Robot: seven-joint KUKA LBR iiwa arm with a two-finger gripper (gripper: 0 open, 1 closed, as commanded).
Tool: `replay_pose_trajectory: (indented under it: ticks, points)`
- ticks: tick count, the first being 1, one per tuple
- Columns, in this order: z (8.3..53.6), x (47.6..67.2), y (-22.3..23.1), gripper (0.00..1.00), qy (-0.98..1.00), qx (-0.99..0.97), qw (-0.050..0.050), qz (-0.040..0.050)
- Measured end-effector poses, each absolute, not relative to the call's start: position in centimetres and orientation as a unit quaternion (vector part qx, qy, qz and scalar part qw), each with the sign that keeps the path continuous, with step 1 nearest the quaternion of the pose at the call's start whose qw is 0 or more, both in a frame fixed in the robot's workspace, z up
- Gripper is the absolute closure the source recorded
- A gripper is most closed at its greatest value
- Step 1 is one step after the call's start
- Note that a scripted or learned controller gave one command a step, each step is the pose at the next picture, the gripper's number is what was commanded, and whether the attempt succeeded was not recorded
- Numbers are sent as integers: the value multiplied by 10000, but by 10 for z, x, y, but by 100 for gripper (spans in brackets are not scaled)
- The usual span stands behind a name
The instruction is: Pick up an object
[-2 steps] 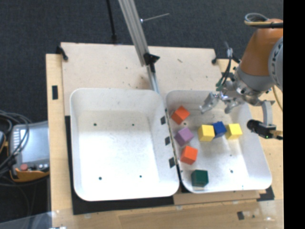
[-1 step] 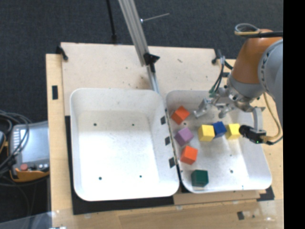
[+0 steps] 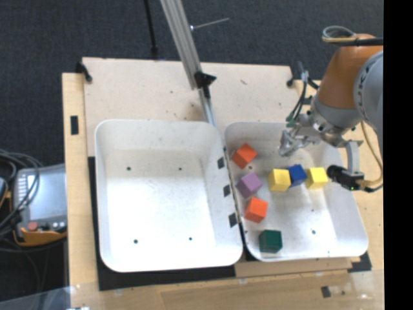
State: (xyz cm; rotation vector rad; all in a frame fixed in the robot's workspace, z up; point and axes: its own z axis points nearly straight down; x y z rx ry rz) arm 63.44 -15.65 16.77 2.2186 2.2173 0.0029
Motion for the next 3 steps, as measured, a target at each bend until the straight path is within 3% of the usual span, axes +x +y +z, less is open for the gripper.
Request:
replay_pose_trajectory:
  ticks: [2, 3]
  points:
    - [282, 642, -163, 100, 7088, 7054, 43, 23]
    - [283, 643, -164, 100, 7097, 7045, 22, 1]
